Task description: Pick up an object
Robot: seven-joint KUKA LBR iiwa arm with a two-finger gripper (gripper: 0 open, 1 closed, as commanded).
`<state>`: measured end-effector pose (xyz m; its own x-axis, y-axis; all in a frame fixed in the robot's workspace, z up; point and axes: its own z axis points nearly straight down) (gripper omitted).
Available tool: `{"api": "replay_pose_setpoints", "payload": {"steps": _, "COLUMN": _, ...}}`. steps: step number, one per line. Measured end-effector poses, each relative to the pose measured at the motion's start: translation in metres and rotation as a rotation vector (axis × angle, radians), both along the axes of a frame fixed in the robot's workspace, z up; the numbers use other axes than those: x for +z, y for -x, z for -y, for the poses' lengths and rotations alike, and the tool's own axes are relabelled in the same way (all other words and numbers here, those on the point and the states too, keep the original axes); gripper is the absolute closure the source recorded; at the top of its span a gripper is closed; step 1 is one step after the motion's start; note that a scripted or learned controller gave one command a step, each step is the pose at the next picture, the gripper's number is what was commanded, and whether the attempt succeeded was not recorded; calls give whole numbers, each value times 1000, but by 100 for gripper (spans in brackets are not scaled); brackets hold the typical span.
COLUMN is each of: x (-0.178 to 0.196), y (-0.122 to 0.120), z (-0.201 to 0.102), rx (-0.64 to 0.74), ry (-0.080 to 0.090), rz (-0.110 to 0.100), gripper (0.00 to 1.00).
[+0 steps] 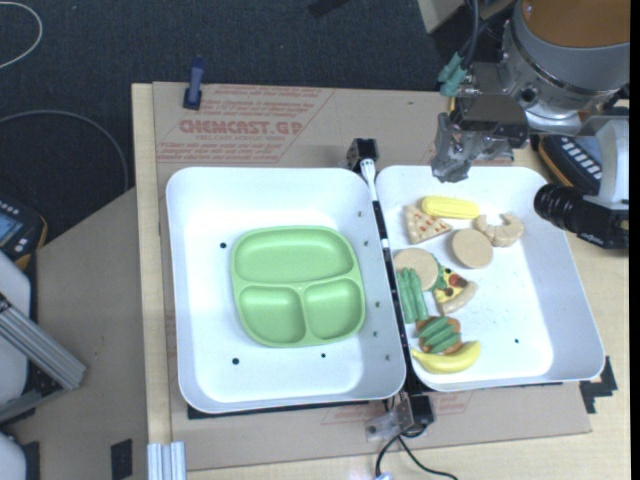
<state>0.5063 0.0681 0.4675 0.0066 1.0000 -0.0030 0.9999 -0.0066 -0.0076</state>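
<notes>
Toy food pieces lay clustered in the left half of the right bin (560, 338), and none of them sat between the gripper's fingers. Starting from the left, we saw the left bin (195, 268) holding a green three-compartment plate (296, 284), set roughly in its middle and lying flat. The two bins met along a dark seam, with a black clip (361, 152) at its far end.

In the right bin, nearest that seam, green beans (411, 293) lay lengthwise beside a round tan disc (419, 264). Near the bin's near edge a banana (447, 358) curved just beneath a red and green piece (437, 332). A pizza slice (454, 290) lay just right of the beans. Farther back we found a waffle wedge (427, 224), a yellow corn-like piece (450, 207) touching its far side, a second tan disc (471, 248), and a pale irregular piece (500, 230) at the right of the cluster.

The gripper (453, 164) hung over the far edge of the right bin, above the yellow piece and apart from it. We could not tell whether it was released or clenched.
</notes>
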Motion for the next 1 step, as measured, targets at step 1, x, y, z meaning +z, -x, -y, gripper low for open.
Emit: {"api": "replay_pose_setpoints", "payload": {"steps": 1, "x": -104, "y": -43, "z": 36, "rx": 1, "ry": 0, "rz": -2, "gripper": 100}}
